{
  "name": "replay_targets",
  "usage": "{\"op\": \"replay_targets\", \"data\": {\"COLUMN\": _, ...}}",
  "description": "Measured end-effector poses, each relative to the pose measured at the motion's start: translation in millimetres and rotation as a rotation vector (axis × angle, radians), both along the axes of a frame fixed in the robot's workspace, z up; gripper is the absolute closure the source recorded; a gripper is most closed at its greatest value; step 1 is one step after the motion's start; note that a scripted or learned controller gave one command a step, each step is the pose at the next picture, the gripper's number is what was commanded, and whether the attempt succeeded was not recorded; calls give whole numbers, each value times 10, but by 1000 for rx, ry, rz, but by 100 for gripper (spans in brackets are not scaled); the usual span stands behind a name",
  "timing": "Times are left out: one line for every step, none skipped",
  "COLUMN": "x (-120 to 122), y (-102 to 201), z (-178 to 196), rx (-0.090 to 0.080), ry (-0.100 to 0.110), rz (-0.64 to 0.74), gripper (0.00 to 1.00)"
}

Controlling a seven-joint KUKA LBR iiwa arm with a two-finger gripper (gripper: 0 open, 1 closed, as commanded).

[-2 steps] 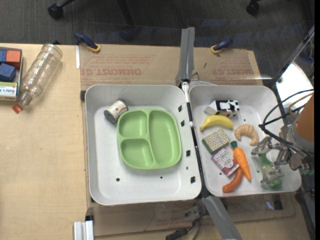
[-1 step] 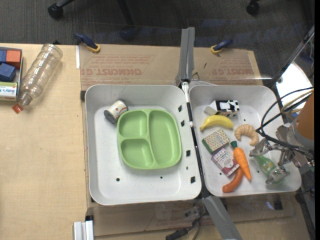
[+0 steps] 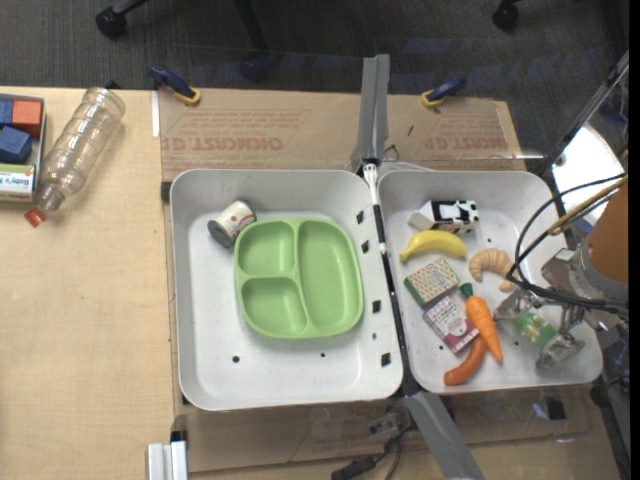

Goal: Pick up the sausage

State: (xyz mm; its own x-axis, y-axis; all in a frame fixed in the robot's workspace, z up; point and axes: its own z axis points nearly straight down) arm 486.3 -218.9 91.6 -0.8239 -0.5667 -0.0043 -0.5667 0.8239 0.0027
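Reaching the sausage (image 3: 463, 370) is the step in hand: it lies in the right bin (image 3: 590, 373) near the front wall, a reddish-orange curved piece with its upper end touching the lower tip of the carrot (image 3: 484, 328). The gripper (image 3: 545, 333) sits low in the same bin, to the right of the carrot and well clear of the sausage, and it carries nothing. Whether the jaws stand open or closed cannot be told here, since cables and metal parts blur together.

To do this well, the gripper should travel left and toward the front wall, then come down over the sausage's free lower half, away from the carrot. The jaws should straddle it across its narrow width, turned to match its slant. The snack packet (image 3: 452, 320) lies just beside it, so a centred descent matters. The green plate (image 3: 298, 277) in the left bin (image 3: 195, 298) plays no part.
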Motion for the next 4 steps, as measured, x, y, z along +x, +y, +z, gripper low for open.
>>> {"op": "replay_targets", "data": {"x": 17, "y": -1, "z": 98, "rx": 1, "ry": -5, "rz": -5, "gripper": 100}}
{"op": "replay_targets", "data": {"x": 17, "y": 5, "z": 96, "rx": 2, "ry": -4, "rz": -4, "gripper": 0}}
{"op": "replay_targets", "data": {"x": 39, "y": -15, "z": 5, "rx": -2, "ry": -2, "rz": 262, "gripper": 0}}
{"op": "replay_targets", "data": {"x": 55, "y": -7, "z": 99, "rx": 0, "ry": -6, "rz": 258, "gripper": 100}}
